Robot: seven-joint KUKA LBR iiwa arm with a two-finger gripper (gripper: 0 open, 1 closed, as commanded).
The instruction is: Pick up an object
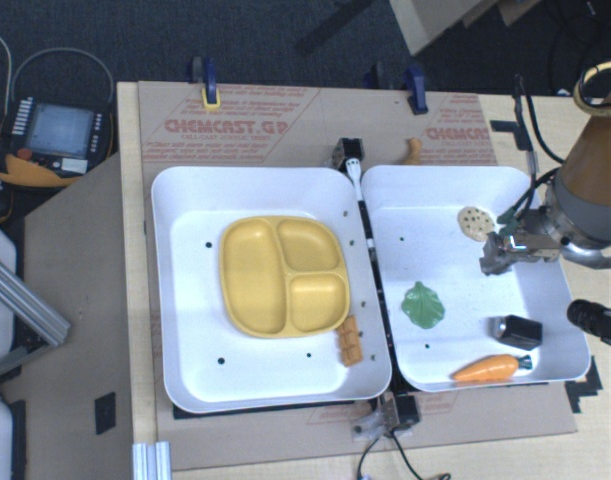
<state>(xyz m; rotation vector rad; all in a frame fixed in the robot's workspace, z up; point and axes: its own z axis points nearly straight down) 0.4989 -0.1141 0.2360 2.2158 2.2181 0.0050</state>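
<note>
Bright, even overhead light gives soft shadows, mild glare on the white bins [185, 358], and slightly soft focus.

1. The middle of the left bin [175, 268] is taken up by a yellow divided plate [283, 274]; open floor is left only as a band along its walls.
2. The gap between the plate and the bin's near right corner is narrowed by a small brown waffle piece [349, 341].
3. In the right bin [405, 198], the left and far parts of the floor are open.
4. Its right half is crowded: a round cracker [474, 221] beside the claw [497, 256], a green leafy piece [423, 305] mid-floor, a black block [515, 330] and a carrot [488, 369] along the near wall.
</note>
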